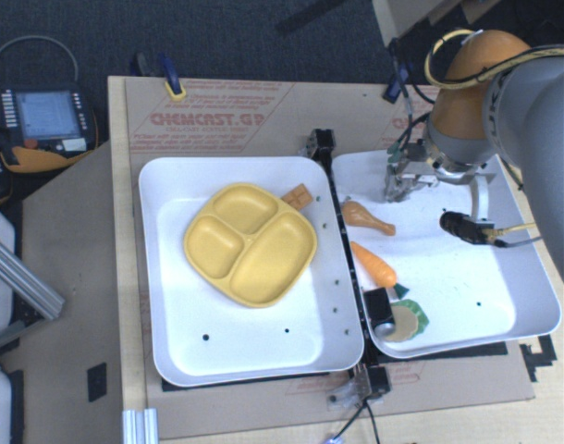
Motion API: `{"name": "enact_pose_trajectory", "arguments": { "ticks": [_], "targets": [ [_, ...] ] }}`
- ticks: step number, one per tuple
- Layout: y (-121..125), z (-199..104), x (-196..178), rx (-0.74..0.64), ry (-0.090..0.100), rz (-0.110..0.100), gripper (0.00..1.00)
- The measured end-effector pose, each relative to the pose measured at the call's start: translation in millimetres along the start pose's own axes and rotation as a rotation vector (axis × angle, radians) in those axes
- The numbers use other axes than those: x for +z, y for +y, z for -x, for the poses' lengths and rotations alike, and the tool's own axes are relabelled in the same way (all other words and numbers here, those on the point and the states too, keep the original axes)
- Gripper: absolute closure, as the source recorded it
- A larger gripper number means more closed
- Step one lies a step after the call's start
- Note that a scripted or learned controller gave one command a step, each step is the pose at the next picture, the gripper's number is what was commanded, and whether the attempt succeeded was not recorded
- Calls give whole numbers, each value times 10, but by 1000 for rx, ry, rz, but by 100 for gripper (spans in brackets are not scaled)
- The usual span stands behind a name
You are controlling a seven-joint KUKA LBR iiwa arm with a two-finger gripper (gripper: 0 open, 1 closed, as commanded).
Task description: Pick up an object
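Here the end effector [404, 181] hangs over the right bin [504, 289], grip state indeterminate. Drumstick [367, 216] and carrot [374, 265] lie below; yellow tray [250, 244] fills the left bin [254, 345].

robot lab: teach pendant [43, 123], cardboard-topped bench [226, 114], 2 bins [162, 248]

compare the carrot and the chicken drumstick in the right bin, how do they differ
The carrot is bright orange with a green top; the drumstick is paler tan. The carrot lies nearer the camera, the drumstick farther back, closer to the gripper. Both are toy foods lying flat near the right bin's left wall.
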State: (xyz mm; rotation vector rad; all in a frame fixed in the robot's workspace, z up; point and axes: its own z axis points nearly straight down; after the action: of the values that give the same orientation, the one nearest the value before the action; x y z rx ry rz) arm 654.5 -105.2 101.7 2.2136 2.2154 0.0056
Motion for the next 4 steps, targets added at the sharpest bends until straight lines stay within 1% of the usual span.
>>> {"name": "enact_pose_trajectory", "arguments": {
  "ticks": [1, 2, 3, 4],
  "targets": [
    [1, 59, -453, 2, 3, -3, 100],
    [38, 99, -1101, 0, 2, 0, 100],
    [-8, 176, -1625, 1, 2, 0, 100],
    [2, 174, -1717, 0, 3, -5, 100]
  ]
}}
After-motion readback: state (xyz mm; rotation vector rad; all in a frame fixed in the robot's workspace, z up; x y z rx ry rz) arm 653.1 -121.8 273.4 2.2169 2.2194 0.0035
